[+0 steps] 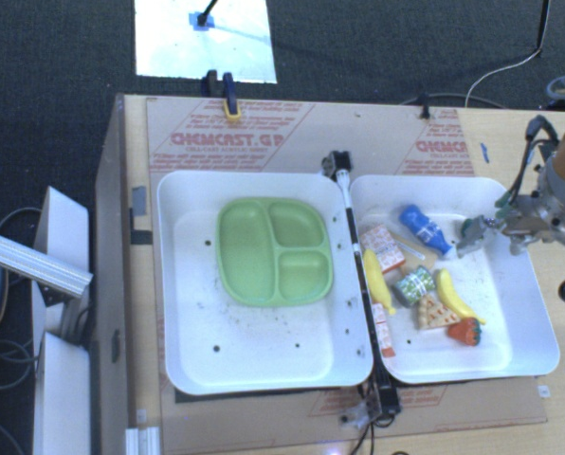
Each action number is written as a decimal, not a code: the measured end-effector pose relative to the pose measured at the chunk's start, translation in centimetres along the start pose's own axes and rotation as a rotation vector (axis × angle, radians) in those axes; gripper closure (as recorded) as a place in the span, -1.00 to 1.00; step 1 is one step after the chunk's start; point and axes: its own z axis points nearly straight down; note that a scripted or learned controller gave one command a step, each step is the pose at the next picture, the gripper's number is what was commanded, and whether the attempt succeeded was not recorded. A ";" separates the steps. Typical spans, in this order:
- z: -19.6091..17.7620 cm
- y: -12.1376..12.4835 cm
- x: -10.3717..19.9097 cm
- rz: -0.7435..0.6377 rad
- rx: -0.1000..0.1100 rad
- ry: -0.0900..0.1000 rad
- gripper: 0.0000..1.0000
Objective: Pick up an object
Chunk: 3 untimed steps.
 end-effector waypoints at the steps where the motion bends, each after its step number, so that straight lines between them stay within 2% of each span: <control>1: 8.8 1.4 1.9 0.000 0.003 0.001 -1.00; 2: 15.3 1.8 5.5 0.002 0.000 0.000 -1.00; 3: 14.3 1.8 5.5 0.001 -0.002 0.001 1.00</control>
